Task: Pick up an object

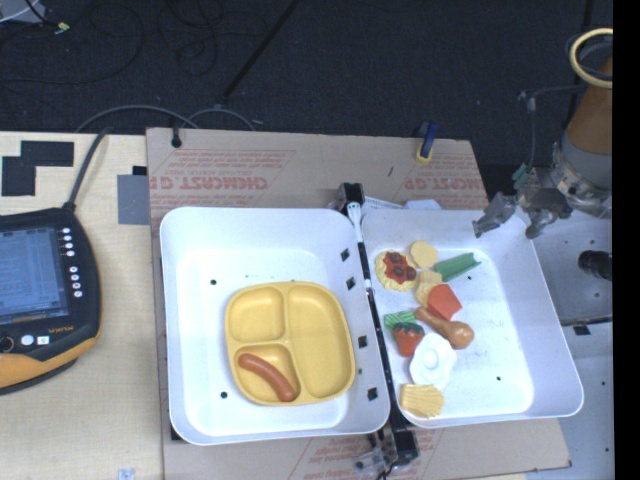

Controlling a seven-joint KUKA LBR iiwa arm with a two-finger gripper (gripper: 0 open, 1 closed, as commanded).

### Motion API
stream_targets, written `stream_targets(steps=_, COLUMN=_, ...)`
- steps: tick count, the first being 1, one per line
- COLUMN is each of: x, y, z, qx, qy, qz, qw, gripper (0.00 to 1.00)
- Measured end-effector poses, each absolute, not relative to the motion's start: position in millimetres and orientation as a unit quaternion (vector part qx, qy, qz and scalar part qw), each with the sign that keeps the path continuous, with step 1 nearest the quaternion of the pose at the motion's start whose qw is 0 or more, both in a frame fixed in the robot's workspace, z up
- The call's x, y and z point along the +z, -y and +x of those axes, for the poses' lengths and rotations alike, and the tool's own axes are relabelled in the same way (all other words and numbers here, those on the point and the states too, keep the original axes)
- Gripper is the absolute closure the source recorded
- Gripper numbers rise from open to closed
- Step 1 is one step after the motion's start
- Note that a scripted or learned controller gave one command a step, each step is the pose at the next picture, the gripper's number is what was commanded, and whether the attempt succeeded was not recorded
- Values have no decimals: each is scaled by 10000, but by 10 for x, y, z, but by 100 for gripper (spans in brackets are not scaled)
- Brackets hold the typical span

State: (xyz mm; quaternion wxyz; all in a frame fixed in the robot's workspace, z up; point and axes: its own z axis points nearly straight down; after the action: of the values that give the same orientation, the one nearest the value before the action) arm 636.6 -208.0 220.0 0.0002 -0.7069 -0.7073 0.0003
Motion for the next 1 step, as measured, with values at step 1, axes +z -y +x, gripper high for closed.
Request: stream_targets(steps=1, x=4934, y=1469, z=6446, qx=-48, qy=7088, qz=-7054, qw=-71, gripper=0)
